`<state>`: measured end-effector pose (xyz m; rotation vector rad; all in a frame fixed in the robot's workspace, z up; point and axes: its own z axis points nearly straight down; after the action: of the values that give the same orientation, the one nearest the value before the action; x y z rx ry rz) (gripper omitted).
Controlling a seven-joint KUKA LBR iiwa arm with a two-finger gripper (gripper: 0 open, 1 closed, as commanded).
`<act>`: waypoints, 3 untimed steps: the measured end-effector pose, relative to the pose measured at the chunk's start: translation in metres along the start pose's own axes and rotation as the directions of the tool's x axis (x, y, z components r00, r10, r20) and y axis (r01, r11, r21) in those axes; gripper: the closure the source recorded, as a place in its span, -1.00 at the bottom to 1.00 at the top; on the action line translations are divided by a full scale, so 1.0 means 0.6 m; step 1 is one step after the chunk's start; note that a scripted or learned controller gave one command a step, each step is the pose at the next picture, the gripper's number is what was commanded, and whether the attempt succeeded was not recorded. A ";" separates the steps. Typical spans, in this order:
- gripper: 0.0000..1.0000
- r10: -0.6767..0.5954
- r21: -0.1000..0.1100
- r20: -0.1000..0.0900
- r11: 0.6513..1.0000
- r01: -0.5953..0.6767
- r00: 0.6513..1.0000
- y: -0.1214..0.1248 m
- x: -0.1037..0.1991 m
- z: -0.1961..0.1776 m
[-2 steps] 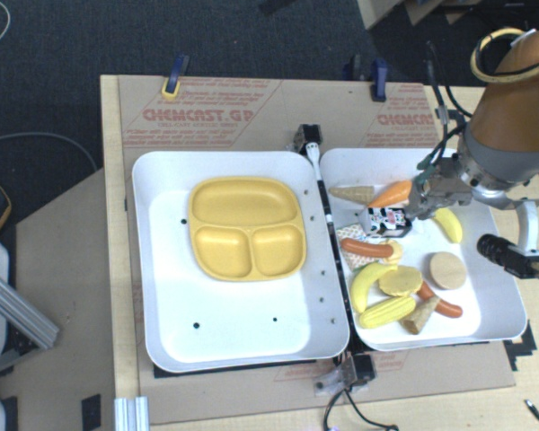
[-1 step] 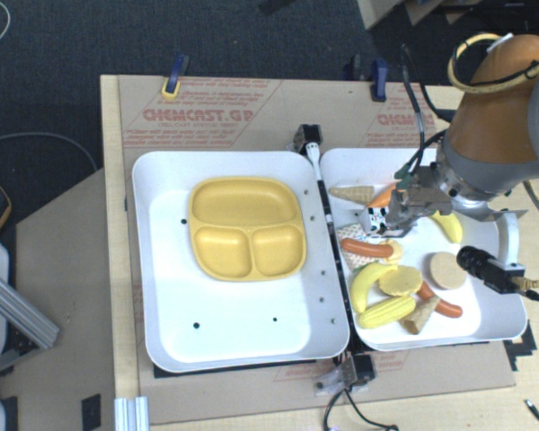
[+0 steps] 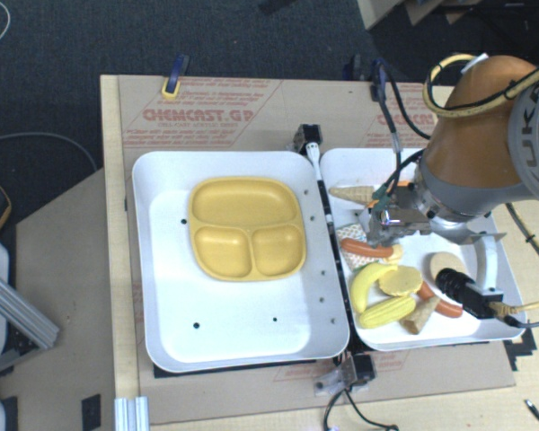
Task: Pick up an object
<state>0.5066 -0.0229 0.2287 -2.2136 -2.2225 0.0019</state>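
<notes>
So the arm (image 3: 472, 142) comes in from the right and hangs over the right bin (image 3: 357, 172), with the claw (image 3: 382, 223) down near the middle of the bin's left half. From this angle I honestly can't tell if the claw is spread or pressed together, the wrist blocks too much of it. I don't see anything clearly pinched in it either.

All the stuff to grab is in that right bin:
- a toy ice cream cone (image 3: 352, 193) lying on its side just up-left of the claw, tip pointing at the divider
- a hot dog (image 3: 368, 250) right below the claw, very close. Can't tell if they touch
- a banana (image 3: 363, 283) under the hot dog, curving along the bin's left wall
- a round yellow slice (image 3: 400, 282) resting against the banana
- a corn cob (image 3: 386, 312) beside the front edge, just under the slice
- a brown chunk (image 3: 419, 316) next to the corn
- a small red sausage (image 3: 447, 309) next to the chunk
- a pale round thing (image 3: 445, 262) further right, partly hidden by the robot's gear, so I can't name it

The left bin (image 3: 242, 317) has just a yellow three-compartment plate (image 3: 247, 225) sitting flat towards its back. Both bins sit side by side, touching, on a brown cardboard sheet on the counter (image 3: 207, 106)
</notes>
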 end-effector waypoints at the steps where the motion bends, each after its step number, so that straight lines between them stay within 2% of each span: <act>1: 1.00 0.003 -0.004 0.003 1.000 -0.003 1.000 0.025 -0.001 0.022; 2: 1.00 0.005 -0.007 0.003 1.000 -0.005 1.000 0.030 -0.017 0.003; 3: 1.00 0.005 -0.001 0.002 1.000 -0.005 1.000 0.013 -0.023 0.006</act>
<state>0.5142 -0.0366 0.2248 -2.2209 -2.2184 0.0024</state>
